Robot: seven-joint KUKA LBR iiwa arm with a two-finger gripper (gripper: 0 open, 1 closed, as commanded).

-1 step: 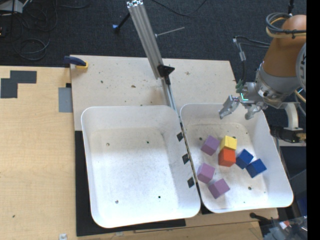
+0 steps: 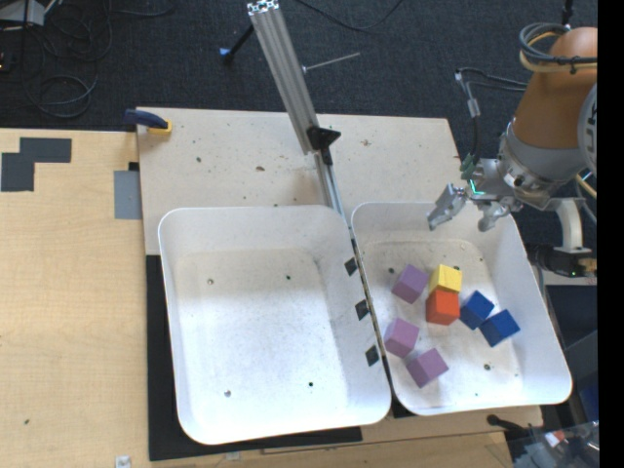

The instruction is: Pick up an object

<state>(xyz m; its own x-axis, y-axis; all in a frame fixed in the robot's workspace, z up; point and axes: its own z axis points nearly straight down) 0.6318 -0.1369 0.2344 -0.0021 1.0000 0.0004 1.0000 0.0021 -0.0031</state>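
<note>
Above the right bin's [image 2: 546, 291] far rim, the tool [image 2: 466, 210] hangs spread wide, gripping nothing, blocks [image 2: 445, 306] below.

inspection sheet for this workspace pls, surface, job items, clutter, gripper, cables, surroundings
surface: pale bench, speckled, bearing left bin and right bin side by side
job's things: all in the right bin: three purple blocks, yellow block touching orange block, two blue blocks
clutter: blue clamp at the bench's far left corner
grippers: gripper open, above the right bin's far rim, holding nothing
cables: black cables on the dark floor beyond the bench
surroundings: slanted metal rail, wooden table at left
</note>
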